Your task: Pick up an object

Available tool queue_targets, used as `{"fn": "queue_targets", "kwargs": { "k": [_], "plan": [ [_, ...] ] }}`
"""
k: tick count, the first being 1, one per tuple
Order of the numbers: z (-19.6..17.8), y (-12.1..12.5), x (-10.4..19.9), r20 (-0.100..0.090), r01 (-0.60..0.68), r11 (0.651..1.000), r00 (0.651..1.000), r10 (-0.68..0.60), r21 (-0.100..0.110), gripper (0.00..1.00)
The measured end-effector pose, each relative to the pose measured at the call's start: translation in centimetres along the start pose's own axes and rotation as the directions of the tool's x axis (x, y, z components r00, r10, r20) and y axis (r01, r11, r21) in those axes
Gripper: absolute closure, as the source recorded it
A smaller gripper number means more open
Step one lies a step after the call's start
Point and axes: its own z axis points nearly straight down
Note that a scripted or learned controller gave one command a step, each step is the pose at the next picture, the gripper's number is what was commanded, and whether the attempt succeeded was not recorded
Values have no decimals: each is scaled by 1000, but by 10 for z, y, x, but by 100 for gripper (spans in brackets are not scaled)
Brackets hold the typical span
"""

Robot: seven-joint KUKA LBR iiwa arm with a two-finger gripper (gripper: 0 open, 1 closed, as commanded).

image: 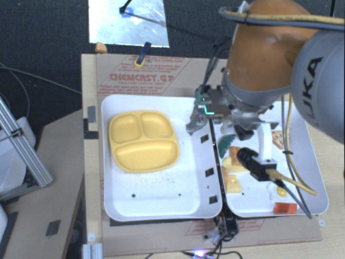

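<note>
The grey and orange arm hangs over the right bin point(315, 198) and hides most of its far half. My gripper point(220, 127) sits low at the divider between the two bins, near the right bin's left wall. Just below it lie a teal object point(224, 142), an orange piece point(233, 151) and a pale yellow piece point(233, 184). An orange-red block point(284, 208) rests at the right bin's front. A brown patterned item point(277, 139) peeks out at the right, beside the arm.
The left bin point(156, 204) holds a yellow divided plate point(143, 140) in its far left part. A cardboard sheet point(145, 74) lies under both bins, with a small blue and yellow tool point(142, 55) on it. Metal framing point(21, 150) stands at the left.
</note>
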Motion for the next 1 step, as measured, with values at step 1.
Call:
{"fn": "queue_targets", "kwargs": {
  "k": [1],
  "plan": [
    [-11,1,0,-1,6,1000,1000,-6,-3,100]
  ]
}}
